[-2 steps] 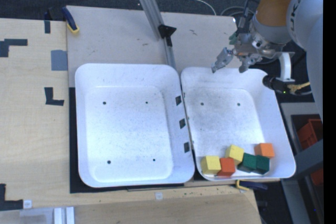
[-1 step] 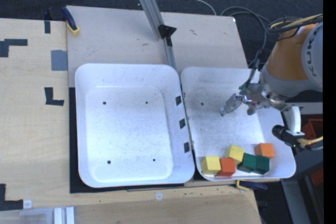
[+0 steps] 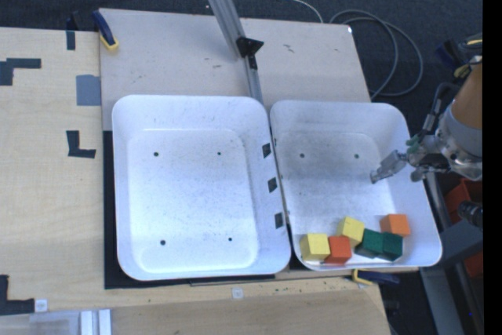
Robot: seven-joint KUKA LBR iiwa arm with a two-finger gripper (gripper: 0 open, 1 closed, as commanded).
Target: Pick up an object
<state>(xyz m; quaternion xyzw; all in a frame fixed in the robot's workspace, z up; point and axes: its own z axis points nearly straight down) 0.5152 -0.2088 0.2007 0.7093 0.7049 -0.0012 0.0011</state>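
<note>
Several small blocks lie in the near right corner of the right bin point(image 3: 337, 115): a yellow block point(image 3: 316, 245), a red-orange block point(image 3: 340, 249), a second yellow block point(image 3: 353, 229), a dark green block point(image 3: 382, 244) and an orange block point(image 3: 397, 224). My gripper point(image 3: 398, 171) hovers over the bin's right side, behind the blocks and apart from them. Its fingers are spread and open, with nothing between them.
The left bin point(image 3: 125, 169) sits beside the right one, and their rims meet in the middle. A slanted metal rail point(image 3: 223, 0) runs down from the top to the bins' junction. Cables point(image 3: 376, 23) lie on the dark floor behind the bench.
</note>
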